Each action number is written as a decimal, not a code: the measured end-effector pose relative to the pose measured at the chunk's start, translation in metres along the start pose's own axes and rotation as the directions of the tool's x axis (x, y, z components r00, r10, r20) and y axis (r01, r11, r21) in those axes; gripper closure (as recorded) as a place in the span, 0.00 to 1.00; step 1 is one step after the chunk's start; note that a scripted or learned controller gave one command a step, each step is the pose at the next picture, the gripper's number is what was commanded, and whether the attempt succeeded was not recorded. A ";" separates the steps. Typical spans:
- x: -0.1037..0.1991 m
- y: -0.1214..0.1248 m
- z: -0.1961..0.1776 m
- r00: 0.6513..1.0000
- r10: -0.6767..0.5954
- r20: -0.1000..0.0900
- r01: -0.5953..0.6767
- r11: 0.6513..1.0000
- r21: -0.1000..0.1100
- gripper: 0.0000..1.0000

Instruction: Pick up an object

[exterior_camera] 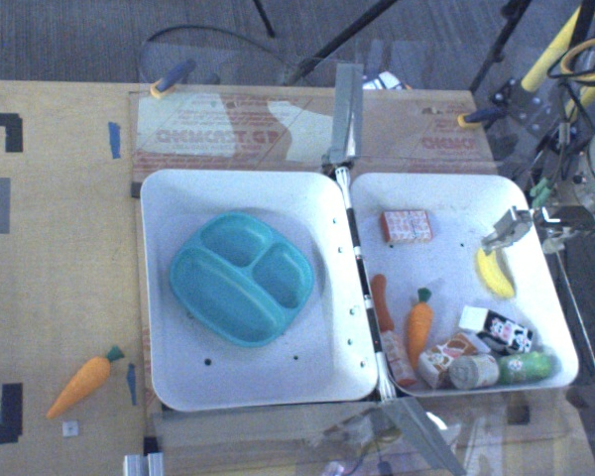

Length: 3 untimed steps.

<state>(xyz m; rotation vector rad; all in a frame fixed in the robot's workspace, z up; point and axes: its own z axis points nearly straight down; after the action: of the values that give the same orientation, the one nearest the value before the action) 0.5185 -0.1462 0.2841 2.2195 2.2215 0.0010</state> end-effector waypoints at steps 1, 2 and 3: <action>-0.031 0.008 0.153 0.999 -0.036 -0.001 0.036 0.999 0.002 0.00; -0.066 0.044 0.151 0.990 0.143 -0.005 -0.143 0.990 0.001 0.00; -0.048 0.019 0.168 0.999 0.052 -0.002 -0.052 0.999 0.003 0.00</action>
<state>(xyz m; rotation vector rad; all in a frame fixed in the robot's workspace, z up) 0.5381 -0.1942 0.1161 2.2784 2.1657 -0.0002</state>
